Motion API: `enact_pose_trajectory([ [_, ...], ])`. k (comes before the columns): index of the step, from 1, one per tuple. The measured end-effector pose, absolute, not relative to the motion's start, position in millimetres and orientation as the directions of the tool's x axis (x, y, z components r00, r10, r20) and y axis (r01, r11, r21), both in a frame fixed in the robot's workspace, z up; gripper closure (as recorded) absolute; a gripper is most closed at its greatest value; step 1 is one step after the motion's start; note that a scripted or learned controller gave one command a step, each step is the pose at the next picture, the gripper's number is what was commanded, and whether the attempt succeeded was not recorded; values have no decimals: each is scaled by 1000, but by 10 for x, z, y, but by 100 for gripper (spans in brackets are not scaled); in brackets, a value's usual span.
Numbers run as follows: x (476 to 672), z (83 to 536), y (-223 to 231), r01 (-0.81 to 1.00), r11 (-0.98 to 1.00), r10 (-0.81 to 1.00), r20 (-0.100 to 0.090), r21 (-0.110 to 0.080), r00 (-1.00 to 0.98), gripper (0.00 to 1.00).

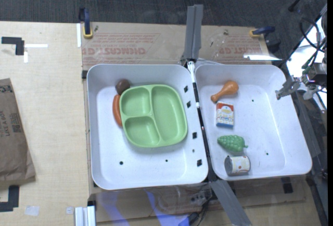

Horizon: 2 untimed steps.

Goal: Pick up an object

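Note:
The right bin (270, 131) holds an orange toy drumstick (225, 91) at its back left. A small white and orange carton (225, 115) lies just in front of it, then a green bumpy toy (231, 142). A small tin can (238, 164) lies on its side at the front. In the left bin (140, 168) a green divided plate (153, 115) sits with a brown ball (123, 86) and an orange sausage-shaped toy (116, 109) against its left side. My gripper (292, 87) is a grey shape over the right bin's right rim, apart from every object.
A grey divider bar (194, 32) runs back from between the bins. Cardboard (135, 45) lies behind them, and a brown paper bag (13, 131) lies at the far left. Cables and a stand crowd the right edge (315, 43).

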<state>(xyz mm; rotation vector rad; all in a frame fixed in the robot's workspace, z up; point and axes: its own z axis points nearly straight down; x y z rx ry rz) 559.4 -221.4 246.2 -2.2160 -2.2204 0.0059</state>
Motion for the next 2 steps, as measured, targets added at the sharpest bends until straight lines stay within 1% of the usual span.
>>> enact_pose_trajectory([
  [1,5890,1764,-1532,998,-61,998,0,-6,61,0],
  [2,6591,902,-1084,1000,-27,1000,-2,-1,27,0],
])
